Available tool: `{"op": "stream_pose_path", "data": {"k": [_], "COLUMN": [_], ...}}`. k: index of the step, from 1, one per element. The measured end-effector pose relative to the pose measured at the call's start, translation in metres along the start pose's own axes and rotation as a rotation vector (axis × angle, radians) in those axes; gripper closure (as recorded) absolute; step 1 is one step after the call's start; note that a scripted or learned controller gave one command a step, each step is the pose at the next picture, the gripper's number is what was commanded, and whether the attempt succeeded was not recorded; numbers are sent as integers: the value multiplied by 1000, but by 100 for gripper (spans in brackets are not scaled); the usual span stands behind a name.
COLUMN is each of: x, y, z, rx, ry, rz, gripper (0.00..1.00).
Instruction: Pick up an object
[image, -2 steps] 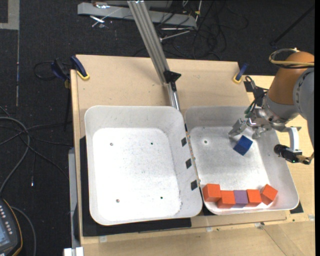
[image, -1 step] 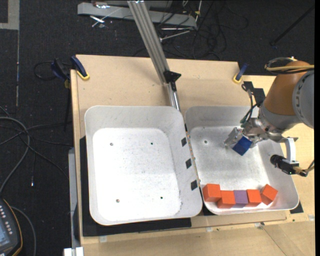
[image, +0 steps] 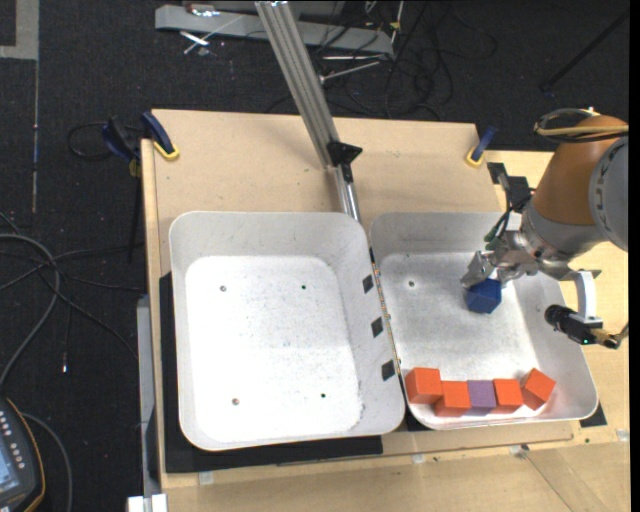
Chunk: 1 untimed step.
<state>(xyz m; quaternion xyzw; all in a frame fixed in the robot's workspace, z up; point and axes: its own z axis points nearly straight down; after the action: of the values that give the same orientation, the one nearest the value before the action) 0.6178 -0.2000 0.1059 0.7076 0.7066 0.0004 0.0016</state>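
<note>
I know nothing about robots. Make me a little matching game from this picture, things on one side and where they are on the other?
Things:
1. blue block
2. purple block
3. hand
4. left bin

Places:
A. in the row of orange blocks along the right bin's near edge
B. right above the blue block
C. middle of the right bin
D. beside the right bin

Pairs: 1-C, 2-A, 3-B, 4-D

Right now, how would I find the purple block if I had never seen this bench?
Start at the right bin, the white one that the grey and orange arm reaches into. Along its near edge lies a row of small blocks. The purple block sits in that row with orange blocks on both sides. It is the only purple one; the blue block sits apart, up by the hand.
</note>
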Motion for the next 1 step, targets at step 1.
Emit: {"op": "stream_pose_path", "data": {"k": [1], "x": [89], "y": [15], "z": [-62], "rx": [-5], "ry": [4], "rz": [-12], "gripper": [100]}}
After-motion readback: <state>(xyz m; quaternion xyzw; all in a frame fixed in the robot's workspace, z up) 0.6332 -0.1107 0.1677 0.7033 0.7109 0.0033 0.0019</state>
